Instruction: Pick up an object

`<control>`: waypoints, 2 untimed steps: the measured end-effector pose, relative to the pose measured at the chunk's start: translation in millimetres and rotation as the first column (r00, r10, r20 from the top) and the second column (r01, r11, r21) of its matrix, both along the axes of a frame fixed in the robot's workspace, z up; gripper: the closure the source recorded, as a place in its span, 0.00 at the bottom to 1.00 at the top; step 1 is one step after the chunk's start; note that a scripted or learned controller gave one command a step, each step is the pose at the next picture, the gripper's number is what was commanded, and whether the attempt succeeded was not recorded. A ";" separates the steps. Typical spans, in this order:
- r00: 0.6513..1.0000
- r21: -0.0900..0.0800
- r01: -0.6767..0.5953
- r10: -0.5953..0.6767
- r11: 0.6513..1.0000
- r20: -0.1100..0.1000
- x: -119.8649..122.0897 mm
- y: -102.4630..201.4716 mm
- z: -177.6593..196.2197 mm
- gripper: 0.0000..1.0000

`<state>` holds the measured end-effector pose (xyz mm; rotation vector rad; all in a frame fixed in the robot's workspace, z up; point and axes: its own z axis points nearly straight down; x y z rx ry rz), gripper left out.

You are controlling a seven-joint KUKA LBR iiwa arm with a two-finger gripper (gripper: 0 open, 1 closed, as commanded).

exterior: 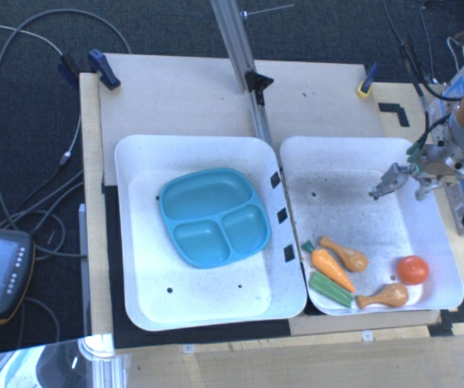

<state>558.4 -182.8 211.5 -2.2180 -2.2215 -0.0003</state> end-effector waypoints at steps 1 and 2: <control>1.000 0.000 0.000 0.000 1.000 0.000 0.0 0.0 0.0 0.00; 1.000 0.000 0.001 -0.001 1.000 -0.004 -0.5 3.8 -42.5 0.00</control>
